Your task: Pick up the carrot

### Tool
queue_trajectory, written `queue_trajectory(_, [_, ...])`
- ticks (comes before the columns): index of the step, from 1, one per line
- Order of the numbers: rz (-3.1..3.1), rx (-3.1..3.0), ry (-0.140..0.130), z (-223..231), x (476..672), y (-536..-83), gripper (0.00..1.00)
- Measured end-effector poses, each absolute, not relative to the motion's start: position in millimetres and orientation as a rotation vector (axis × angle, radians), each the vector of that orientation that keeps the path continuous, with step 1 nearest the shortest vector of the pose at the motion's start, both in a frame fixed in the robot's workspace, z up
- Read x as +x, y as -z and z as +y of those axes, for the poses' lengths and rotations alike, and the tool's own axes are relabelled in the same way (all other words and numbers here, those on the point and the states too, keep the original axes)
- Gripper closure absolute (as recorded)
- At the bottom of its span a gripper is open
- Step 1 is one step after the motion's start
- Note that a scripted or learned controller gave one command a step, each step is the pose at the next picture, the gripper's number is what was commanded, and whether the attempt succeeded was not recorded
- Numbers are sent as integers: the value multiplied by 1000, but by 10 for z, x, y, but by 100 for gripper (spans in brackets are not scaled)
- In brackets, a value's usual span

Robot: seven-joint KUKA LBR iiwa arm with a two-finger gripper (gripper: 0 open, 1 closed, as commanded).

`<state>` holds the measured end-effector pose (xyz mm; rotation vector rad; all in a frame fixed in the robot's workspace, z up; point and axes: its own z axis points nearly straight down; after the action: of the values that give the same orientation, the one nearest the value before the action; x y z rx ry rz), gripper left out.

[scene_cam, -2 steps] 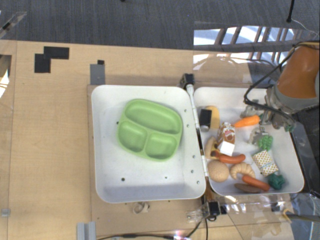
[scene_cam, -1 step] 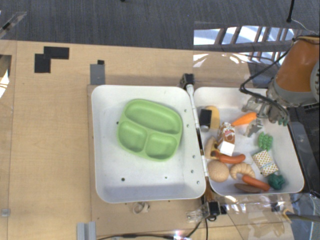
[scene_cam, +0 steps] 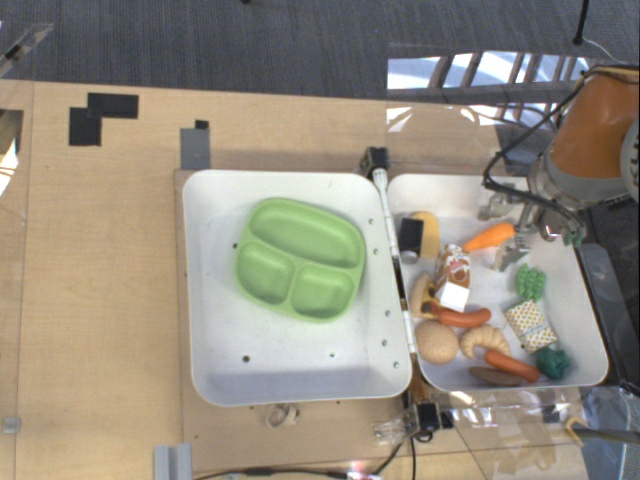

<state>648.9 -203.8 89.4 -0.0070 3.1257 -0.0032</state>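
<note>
Two white bins sit side by side on a wooden counter [scene_cam: 100, 298]. The left bin [scene_cam: 215, 358] holds a green plate [scene_cam: 298, 258] with three sections. The right bin [scene_cam: 590, 318] is full of toy food. The carrot [scene_cam: 488, 237] lies near the top of the right bin, orange, with its thin tip pointing left. The end effector [scene_cam: 520, 236] sits right at the carrot's thick end, with one metal finger above it and one below it on the right. The carrot's end looks like it is between the fingers, but I cannot tell if they pinch it. The grey arm with its orange band [scene_cam: 598, 123] comes in from the upper right, with black cables looping beside it. Just left of the carrot are a yellow piece with a black block on it [scene_cam: 418, 234] and a small packet with a red and white label [scene_cam: 453, 273]. Below that lie a red sausage [scene_cam: 460, 318], a round brown potato [scene_cam: 436, 342] and a croissant [scene_cam: 484, 341]. To the right are a small green broccoli [scene_cam: 530, 284], a patterned cube [scene_cam: 527, 321] and another orange and green veggie [scene_cam: 520, 366] at the bottom. A black clamp and a white rod [scene_cam: 380, 173] sit between the bins. Black tape marks [scene_cam: 100, 116] are on the counter at the upper left. Dark grey carpet [scene_cam: 300, 28] covers the floor behind.
</note>
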Motion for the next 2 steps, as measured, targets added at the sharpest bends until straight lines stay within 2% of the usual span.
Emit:
queue_trajectory(1, [3110, -12, 6, -2025, 6535, -1045, 100])
queue_trajectory(2, [3111, -12, 6, -2024, 6533, -1040, 0])
